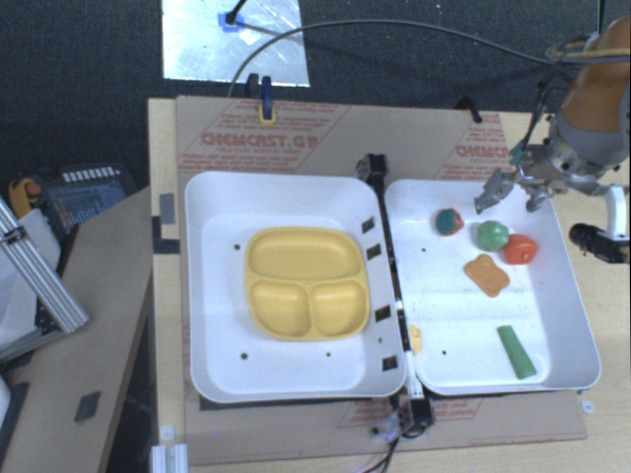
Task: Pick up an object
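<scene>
Two white bins sit side by side on the worktop, and from my remote seat I count what each carries. I see one thing in the left bin: a single yellow tray with three compartments, one long one at the far side and two smaller ones nearer me. I count five small objects in the right bin. One round piece, teal with a red patch, lies toward the far side near the bin's middle. One green ball sits just to its right, and one red-orange ball is just beside the green one, close enough that they look to be touching. One flat orange piece lies just in front of that pair. One green stick lies well apart from the others, near the front right corner, set at a slant.

One arm reaches in from the right, and its gripper hangs above the far right part of the right bin, just beyond the green ball and to the right of the teal piece. I see its two fingers spread apart with nothing between them. One black cable arcs across the back of the worktop.
</scene>
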Robot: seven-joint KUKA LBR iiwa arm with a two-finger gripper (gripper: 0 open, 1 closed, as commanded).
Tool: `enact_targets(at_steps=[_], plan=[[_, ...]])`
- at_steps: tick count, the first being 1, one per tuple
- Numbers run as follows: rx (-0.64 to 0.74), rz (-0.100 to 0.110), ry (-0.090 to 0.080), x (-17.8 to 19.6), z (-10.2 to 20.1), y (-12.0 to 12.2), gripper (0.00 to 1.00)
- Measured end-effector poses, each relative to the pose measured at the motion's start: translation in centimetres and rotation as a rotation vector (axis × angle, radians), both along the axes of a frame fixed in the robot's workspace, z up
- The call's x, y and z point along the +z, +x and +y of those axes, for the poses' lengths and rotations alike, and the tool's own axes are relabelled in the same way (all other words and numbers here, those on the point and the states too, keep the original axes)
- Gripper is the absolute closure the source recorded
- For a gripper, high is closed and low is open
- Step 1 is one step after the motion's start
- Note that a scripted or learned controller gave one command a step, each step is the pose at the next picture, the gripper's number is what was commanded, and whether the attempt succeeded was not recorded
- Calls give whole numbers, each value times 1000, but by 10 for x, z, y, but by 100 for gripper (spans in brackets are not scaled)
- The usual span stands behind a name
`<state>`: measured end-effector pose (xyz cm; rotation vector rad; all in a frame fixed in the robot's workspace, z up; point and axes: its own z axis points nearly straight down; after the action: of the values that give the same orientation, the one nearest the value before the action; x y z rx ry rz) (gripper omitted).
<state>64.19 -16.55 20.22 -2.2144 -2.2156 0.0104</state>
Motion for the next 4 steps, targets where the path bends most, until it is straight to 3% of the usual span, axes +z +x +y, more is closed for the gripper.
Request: enact_targets(at_steps=[1, 3, 4], plan=[[3, -13, -2, 8, 0, 3, 0], [1, -7, -1, -115, -6, -3, 0], [2, -12, -2, -117, -5, -2, 0]])
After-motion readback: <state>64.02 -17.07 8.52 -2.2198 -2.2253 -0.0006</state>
